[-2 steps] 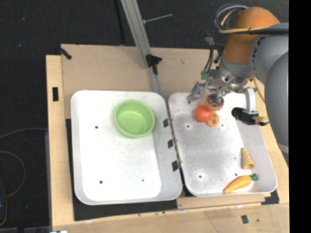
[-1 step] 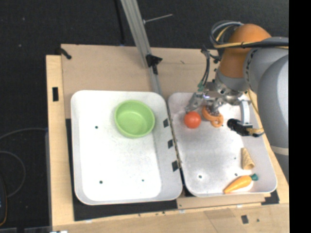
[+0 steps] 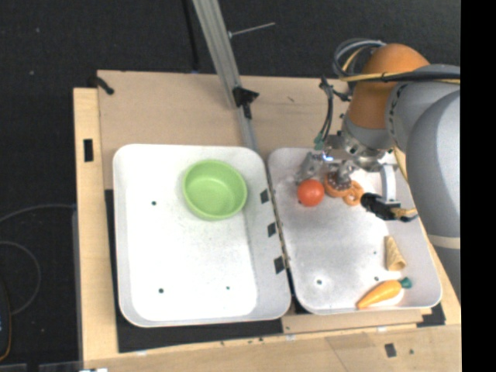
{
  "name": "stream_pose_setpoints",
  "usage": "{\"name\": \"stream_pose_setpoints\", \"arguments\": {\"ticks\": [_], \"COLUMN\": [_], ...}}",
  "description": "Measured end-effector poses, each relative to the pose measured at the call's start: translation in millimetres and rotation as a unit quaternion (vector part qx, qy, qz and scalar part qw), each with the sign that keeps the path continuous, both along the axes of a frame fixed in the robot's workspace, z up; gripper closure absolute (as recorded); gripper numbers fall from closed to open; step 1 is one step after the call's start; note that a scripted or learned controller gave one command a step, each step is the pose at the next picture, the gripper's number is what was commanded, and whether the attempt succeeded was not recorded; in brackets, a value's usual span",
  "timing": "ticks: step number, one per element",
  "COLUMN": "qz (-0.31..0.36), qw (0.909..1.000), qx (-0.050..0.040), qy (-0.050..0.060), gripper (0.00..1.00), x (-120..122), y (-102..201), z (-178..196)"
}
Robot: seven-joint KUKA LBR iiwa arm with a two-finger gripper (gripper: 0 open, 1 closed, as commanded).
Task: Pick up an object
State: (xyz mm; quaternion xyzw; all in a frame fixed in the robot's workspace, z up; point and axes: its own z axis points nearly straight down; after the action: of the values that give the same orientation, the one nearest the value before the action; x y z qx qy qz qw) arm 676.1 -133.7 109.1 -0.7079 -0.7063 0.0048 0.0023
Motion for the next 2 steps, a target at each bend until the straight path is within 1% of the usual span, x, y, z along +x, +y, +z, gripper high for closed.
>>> {"name": "stream_pose_setpoints", "arguments": {"ticks": [1, 2], "qz": [-0.001, 0.001], "qw": [1.0000, 1.0000], "qx": [-0.0004, 0.0014], "qy": [0.001, -0.009], "gripper": [1.00, 1.00], "x": [0, -5], "y": [-2, -5], "z": [12, 74]}}
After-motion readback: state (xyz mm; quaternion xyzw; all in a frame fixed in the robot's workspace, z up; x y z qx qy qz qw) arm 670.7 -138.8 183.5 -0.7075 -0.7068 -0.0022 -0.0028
